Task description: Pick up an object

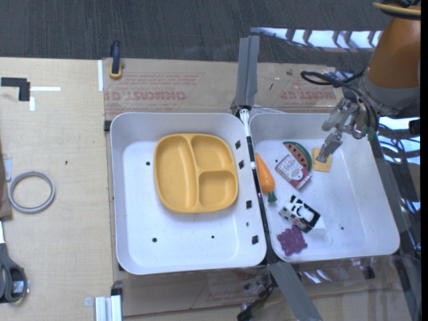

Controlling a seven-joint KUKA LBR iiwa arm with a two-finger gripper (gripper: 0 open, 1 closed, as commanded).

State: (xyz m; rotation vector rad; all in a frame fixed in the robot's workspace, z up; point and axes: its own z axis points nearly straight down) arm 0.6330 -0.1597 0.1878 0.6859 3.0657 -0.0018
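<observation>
The right bin [374, 199] holds several small items. They are an orange carrot [265, 172], a watermelon slice [298, 151], a red and pink box [292, 170], a yellow block [322, 164], a black-and-white piece [299, 213] and purple grapes [292, 241]. My gripper [326, 151] hangs low over the bin's back right part. Its tip is right at the yellow block's upper edge, beside the watermelon slice. I cannot see whether it touches the block. The grey arm with its orange band [398, 45] reaches in from the upper right.
A yellow divided plate [197, 172] lies in the left bin [134, 246]. A grey divider bar [246, 79] runs between the bins. On the wooden bench to the left lie a tape ring [30, 191] and scissors [10, 279]. Cables [328, 77] trail behind the right bin.
</observation>
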